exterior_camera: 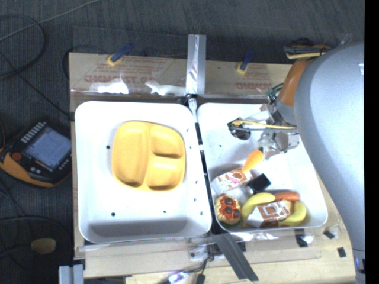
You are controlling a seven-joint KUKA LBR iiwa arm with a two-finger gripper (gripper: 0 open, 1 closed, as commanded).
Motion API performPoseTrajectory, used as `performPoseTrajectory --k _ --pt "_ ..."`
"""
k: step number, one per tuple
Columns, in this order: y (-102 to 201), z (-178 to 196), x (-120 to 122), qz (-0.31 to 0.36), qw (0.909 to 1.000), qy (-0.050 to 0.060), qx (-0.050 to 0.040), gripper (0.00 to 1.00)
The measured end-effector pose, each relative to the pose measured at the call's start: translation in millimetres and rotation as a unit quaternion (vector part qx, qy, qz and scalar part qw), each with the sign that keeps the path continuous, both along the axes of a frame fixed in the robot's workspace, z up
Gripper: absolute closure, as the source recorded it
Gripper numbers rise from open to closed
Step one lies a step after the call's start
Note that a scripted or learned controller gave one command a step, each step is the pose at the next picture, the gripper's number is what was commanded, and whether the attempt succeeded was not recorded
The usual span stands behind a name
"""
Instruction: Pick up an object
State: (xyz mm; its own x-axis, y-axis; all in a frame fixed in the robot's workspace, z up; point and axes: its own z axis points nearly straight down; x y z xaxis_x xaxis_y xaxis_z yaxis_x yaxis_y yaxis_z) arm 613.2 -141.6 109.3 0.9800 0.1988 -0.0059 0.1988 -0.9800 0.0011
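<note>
The toy food sits piled in the lower part of the right bin (207,158): a carrot (253,157), a banana (260,201), a pizza slice (228,209) and small packets, crowding the bottom rim. The bin's upper half is open floor. The gripper (273,139) hangs just above the carrot; can't tell how it's set. The yellow tray (148,154) sits mid left bin (89,158).

Take the divider (196,141) between the bins as your mark. Left of it, the divided tray (148,154) lies mid-bin. Right of it, the carrot (253,158) lies nearest centre; toward the near corner cluster the packet (231,179), pizza slice (228,209), banana (260,201) and carton (273,213).
</note>
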Motion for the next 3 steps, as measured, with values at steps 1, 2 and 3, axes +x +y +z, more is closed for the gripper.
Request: performPoseTrajectory --k 1,2,3 --pt "53.0 72.8 29.2 0.004 1.0000 -0.001 0.0025 1.00" --pt "15.6 51.9 14.7 0.001 1.0000 0.000 -0.0004 1.00" --pt "43.4 -20.4 45.8 0.005 1.0000 -0.006 0.0002 1.00"
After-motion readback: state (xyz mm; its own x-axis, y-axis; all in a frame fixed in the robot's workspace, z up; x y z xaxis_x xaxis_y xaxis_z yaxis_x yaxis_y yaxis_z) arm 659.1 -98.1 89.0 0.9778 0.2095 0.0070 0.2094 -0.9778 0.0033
